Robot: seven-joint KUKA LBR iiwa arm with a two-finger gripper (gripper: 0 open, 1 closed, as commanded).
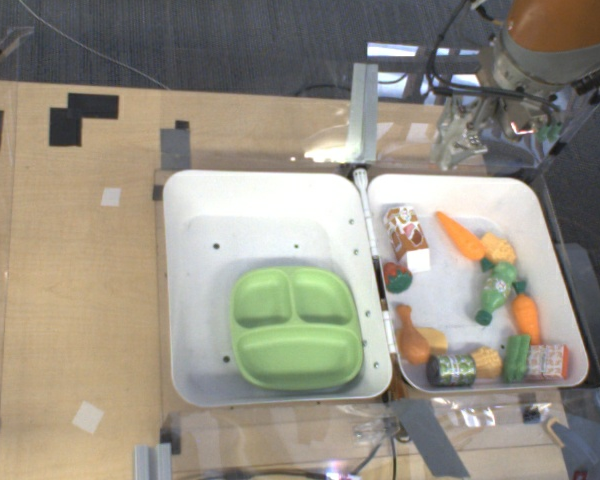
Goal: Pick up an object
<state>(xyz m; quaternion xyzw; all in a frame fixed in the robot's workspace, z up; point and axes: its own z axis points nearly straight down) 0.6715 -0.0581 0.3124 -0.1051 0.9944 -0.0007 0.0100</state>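
Two bins: left bin (195,218) holds a green divided plate (295,328).
Right bin (540,218): toy foods, including an orange carrot (458,236), below the gripper.
Gripper (465,143): above the right bin's far rim, fingers apart, gripping nothing.

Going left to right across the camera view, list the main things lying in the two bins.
Green divided plate → small carton → long carrot → green bottle → short carrot → red box.
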